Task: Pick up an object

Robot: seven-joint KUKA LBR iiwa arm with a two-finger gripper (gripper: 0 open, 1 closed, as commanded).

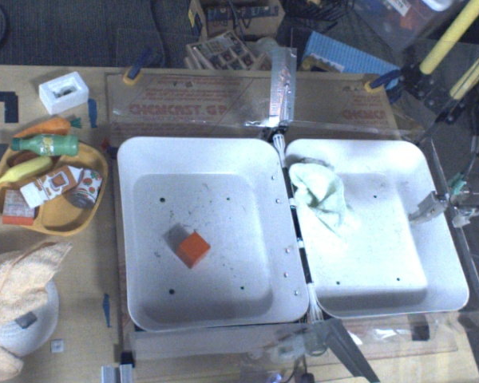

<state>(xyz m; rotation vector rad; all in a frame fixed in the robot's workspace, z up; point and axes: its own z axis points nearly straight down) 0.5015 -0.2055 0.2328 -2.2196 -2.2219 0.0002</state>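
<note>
i am at the very start of this pick: nothing is lifted, and my gripper [433, 207] sits at the right rim of the right bin [399, 286], low over its edge. i can make out a pale metal tip there, but it is too small and blurred to read, so i cannot tell how my tool stands, and nothing visible is held in it.

two candidates lie below. the orange block [195, 250] rests flat on the floor of the left bin [144, 294], a little left of centre, with a small grey patch [176, 235] touching its upper left side; whether that is shadow or a second piece i cannot say. the pale green cloth [319, 194] lies bunched in the right bin's upper left corner, close against the wall that divides the bins.

the cloth is the nearer, the block well apart from me across the divider. i judge the block the cleaner target: firm sides, free space all round. the next move calls for travelling left over the divider, centring above it, squaring to its faces, then descending. the cloth would need a pinch on a raised fold, and the wall beside it crowds the approach
</note>
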